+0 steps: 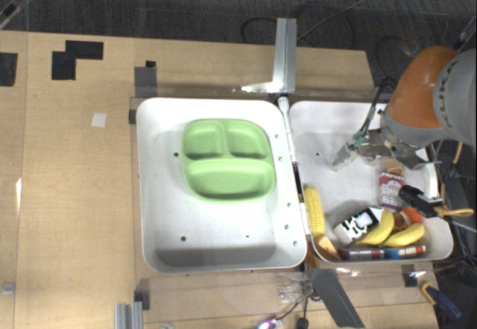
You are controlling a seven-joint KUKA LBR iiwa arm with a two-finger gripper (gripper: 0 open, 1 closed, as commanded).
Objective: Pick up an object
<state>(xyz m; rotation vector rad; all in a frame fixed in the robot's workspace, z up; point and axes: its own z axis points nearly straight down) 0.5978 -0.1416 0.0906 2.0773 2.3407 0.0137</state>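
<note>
Nothing picked yet, as far as the view shows. The arm [436,100] reaches in over the right bin [328,133], and the claw [356,148] hangs above that bin's bare upper floor, near its middle; can't tell how far open it is, and I see nothing in it. Candidate objects sit heaped at the right bin's lower end: a corn cob [314,210] along the left wall, two bananas [393,230] in the middle, a black-and-white item [355,224] between corn and bananas, a marker [381,252] against the bottom rim, a small bottle [390,188] above the bananas close under the arm. The left bin [156,193] holds a green divided tray [226,157], upper centre, well apart from the claw. Still left, by my read: move down toward the heap, descend, close, lift. Room: the upper half of the right bin is open floor, easy to travel. The heap is crowded and pressed to the bottom rim and left wall, so a grasp there risks hitting the rim or nudging neighbours; the bananas look the most exposed. The divider between the bins lies just left of the corn.
</note>
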